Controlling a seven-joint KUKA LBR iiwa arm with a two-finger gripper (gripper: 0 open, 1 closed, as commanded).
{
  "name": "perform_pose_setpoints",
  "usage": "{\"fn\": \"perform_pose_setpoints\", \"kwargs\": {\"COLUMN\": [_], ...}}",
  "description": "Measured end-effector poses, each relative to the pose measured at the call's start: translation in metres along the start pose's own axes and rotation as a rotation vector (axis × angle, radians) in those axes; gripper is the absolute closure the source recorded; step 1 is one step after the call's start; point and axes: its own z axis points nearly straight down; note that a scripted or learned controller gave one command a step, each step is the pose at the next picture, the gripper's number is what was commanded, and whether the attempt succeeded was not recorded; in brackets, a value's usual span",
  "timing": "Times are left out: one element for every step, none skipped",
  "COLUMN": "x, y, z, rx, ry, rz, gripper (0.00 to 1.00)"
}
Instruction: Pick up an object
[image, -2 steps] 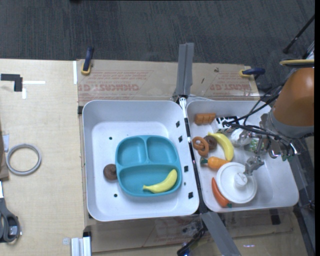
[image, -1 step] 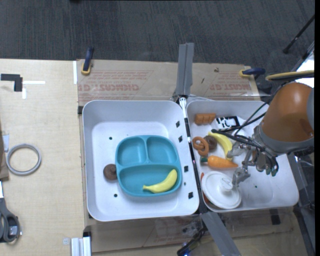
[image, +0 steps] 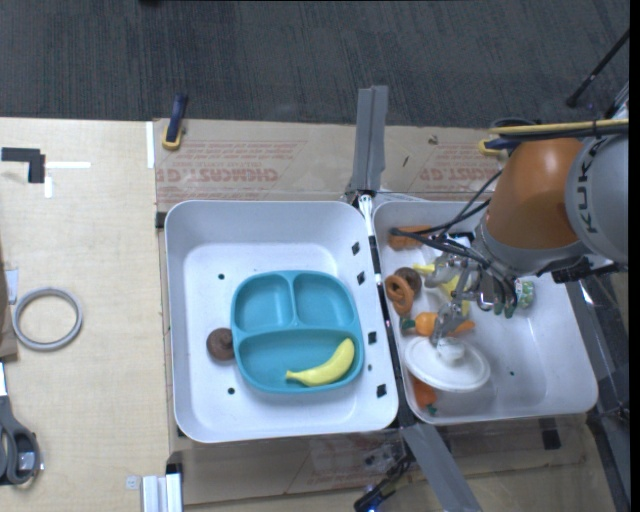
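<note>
My gripper (image: 452, 322) hangs low over the left half of the right bin (image: 545, 385), with the orange-banded arm (image: 535, 195) above it. Right under and beside the gripper lie a small orange piece (image: 428, 323) and a white round lid (image: 452, 366). A brown pretzel (image: 404, 288) sits to the gripper's left, close to the bin's wall. Behind it lie an orange carrot-like piece (image: 408, 238) and a small yellow piece (image: 427, 269). A green and white item (image: 524, 293) shows just right of the wrist.
The left bin (image: 190, 300) holds a teal divided plate (image: 296, 300) with a banana (image: 324, 366) in its near compartment and a brown round item (image: 220, 343) beside it. A red-orange piece (image: 424, 394) lies at the right bin's front left corner. A grey post (image: 370, 140) stands behind the bins.
</note>
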Motion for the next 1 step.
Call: {"fn": "perform_pose_setpoints", "kwargs": {"x": [-0.0009], "y": [0.0005], "z": [-0.0108], "rx": [0.001], "ry": [-0.001], "rz": [-0.002], "gripper": [1.0]}}
